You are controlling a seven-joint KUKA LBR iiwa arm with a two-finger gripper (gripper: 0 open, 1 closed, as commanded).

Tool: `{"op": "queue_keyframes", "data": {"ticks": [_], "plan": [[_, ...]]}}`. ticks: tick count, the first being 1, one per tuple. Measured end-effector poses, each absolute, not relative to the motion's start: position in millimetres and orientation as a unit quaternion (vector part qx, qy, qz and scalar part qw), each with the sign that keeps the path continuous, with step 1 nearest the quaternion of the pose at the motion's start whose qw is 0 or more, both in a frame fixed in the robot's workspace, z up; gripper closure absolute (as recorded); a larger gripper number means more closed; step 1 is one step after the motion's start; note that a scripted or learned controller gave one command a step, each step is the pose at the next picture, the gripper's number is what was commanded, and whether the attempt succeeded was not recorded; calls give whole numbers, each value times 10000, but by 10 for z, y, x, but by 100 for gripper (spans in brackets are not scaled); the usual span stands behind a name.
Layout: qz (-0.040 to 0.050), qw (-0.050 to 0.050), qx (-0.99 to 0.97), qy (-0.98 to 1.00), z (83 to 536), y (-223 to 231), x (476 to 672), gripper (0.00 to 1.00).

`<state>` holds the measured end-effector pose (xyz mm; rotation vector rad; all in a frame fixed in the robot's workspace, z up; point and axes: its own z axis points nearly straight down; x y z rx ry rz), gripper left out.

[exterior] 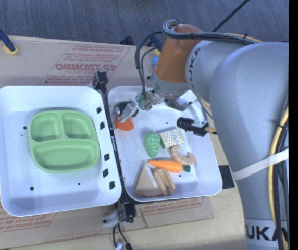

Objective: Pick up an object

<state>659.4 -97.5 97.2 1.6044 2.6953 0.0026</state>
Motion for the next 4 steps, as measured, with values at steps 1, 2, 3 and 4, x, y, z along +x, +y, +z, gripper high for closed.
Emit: {"op": "queue_keyframes", "data": {"ticks": [1,2,3,4], "plan": [[9,26,5116,8592,973,-976,6594,0],[9,25,5116,8592,973,-976,6594,0],[18,34,5653,8249,969,-981,6594,0],[19,34,5654,8248,969,-981,6594,0]]}}
